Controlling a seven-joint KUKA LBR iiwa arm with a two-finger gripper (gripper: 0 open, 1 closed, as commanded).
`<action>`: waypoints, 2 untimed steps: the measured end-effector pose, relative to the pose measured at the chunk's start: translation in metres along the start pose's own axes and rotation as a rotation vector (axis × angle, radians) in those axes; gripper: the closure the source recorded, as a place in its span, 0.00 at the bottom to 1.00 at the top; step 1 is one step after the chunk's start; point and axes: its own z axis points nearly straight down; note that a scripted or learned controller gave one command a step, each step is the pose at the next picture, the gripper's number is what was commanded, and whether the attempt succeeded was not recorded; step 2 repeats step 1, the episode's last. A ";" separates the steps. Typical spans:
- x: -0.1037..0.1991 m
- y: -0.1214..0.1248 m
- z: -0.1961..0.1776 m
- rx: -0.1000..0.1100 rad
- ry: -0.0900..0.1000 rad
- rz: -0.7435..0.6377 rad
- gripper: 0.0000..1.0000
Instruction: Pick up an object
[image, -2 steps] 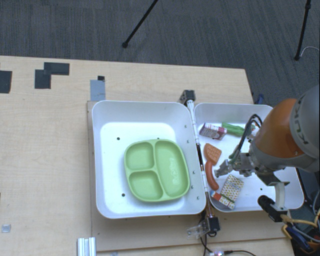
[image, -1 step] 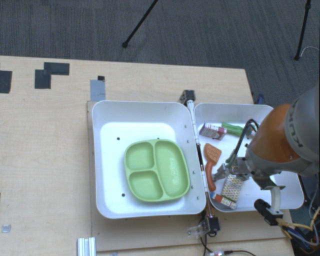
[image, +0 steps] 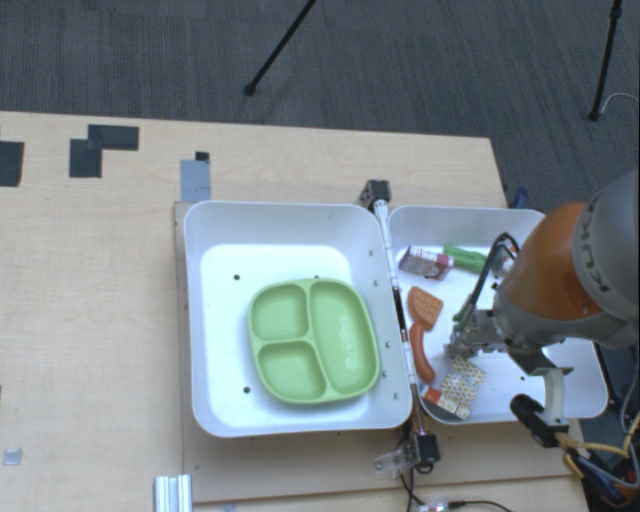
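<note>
Arm's grey body with orange band (image: 553, 272) sits closest, over the right bin (image: 590, 395). Gripper (image: 463, 343) is low in that bin, just above a patterned packet (image: 460, 387); can't tell its state. Red sausage-shaped item (image: 421, 353) lies beside it, orange piece (image: 427, 305) near, dark wrapper (image: 426, 263) and green item (image: 465, 257) further back. Left bin (image: 215, 300) holds a green divided plate (image: 313, 340). Both bins on the desk (image: 90, 330).

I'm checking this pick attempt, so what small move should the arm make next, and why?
Probably a short straight descent. The gripper hangs in the right white bin, just above the speckled flat packet and beside the long orange-red sausage-shaped toy. Nothing visibly sits between its fingers.
</note>
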 end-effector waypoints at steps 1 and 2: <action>0.000 0.000 0.000 0.000 0.000 0.001 0.00; 0.000 0.000 0.000 0.000 0.000 0.001 0.00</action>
